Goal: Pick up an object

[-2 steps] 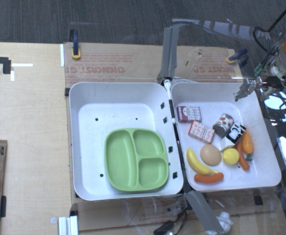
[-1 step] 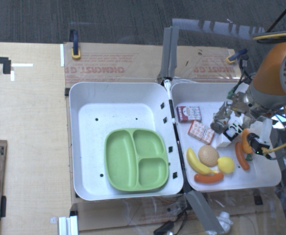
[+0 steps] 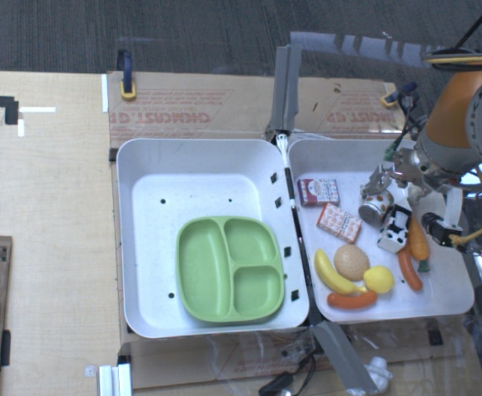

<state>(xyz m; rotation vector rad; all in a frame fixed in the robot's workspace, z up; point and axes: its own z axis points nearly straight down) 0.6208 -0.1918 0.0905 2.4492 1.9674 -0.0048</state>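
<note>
My gripper (image 3: 380, 186) hangs over the back middle of the right bin (image 3: 456, 304), reaching in from the right under the orange-banded wrist. Just below it lies a silver can (image 3: 372, 211), close to or touching the gripper tip. A white and black item (image 3: 394, 231) sits beside the can. Nearby are a red box (image 3: 317, 191), a red and white patterned packet (image 3: 339, 222), a banana (image 3: 330, 273), a tan round bun (image 3: 351, 261), a lemon (image 3: 379, 280), an orange carrot (image 3: 419, 242) and two sausages (image 3: 352, 300) (image 3: 409, 271).
The left bin (image 3: 142, 221) holds a green divided plate (image 3: 229, 268). A grey divider post (image 3: 284, 89) rises behind the seam between the bins. The arm's cables and body (image 3: 464, 139) crowd the right bin's far right side.
</note>
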